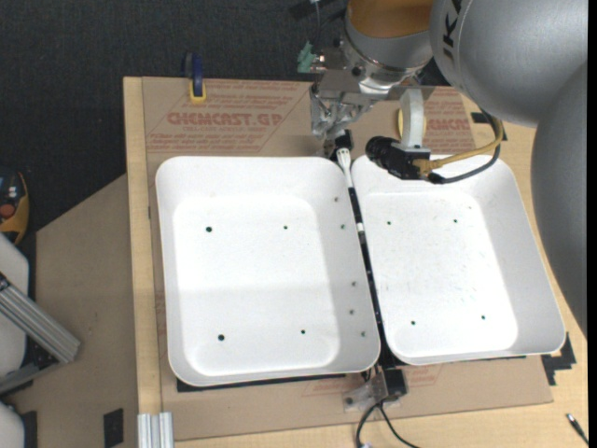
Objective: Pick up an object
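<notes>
— Closest to the lens is the broad grey metal arm link (522,45), filling the upper right corner. How many bins do you count?

— Two shallow white plastic bins, side by side and touching along a dark seam: the left bin (187,278) and the right bin (522,278). Each floor carries four small dark dots, eight in all

— And under them?

— One brown board with red lettering (233,115), with one blue-and-yellow clamp (195,76) on its back edge. One small black box with a trailing cable (393,382) sits at the front end of the seam

— How does the arm stand?

— It reaches in from the right. The orange band (387,3) sits above the wrist, and the wrist points down toward the back of the bench. The metal two-finger gripper (338,138) hangs over the back end of the seam, where the corners of both bins meet

— Wide or narrow?

— I cannot tell; that spot is too small and cluttered

— Where is the object to be picked up?

— I cannot make out a loose object with any certainty. One black lump (392,157) lies at the back rim of the right bin, just beside the gripper, with one orange-and-black cable (471,166) looping from it toward the arm. Whether it is a loose thing or part of the rig, I cannot tell
</notes>
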`<move>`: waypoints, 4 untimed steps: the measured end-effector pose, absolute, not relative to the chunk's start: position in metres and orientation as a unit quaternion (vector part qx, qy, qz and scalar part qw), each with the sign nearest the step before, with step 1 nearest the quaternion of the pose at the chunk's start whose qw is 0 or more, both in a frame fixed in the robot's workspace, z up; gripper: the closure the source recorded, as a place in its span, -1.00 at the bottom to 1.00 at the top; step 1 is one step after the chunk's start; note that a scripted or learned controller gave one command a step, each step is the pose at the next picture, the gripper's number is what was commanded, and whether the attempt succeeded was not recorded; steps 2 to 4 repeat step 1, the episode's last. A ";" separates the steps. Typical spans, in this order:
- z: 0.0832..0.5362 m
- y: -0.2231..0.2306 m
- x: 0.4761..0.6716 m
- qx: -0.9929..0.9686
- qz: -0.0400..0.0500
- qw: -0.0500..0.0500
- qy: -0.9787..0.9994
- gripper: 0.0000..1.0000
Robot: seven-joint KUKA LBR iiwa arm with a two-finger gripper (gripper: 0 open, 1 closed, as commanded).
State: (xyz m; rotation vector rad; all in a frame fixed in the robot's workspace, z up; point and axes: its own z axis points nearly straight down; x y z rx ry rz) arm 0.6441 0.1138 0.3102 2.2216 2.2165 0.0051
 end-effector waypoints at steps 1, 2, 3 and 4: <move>0.189 0.231 0.629 0.704 -0.002 -0.003 0.710 1.00; 0.189 0.231 0.629 0.704 -0.002 -0.003 0.710 1.00; 0.189 0.231 0.629 0.704 -0.002 -0.003 0.710 1.00; 0.189 0.231 0.629 0.704 -0.002 -0.003 0.710 1.00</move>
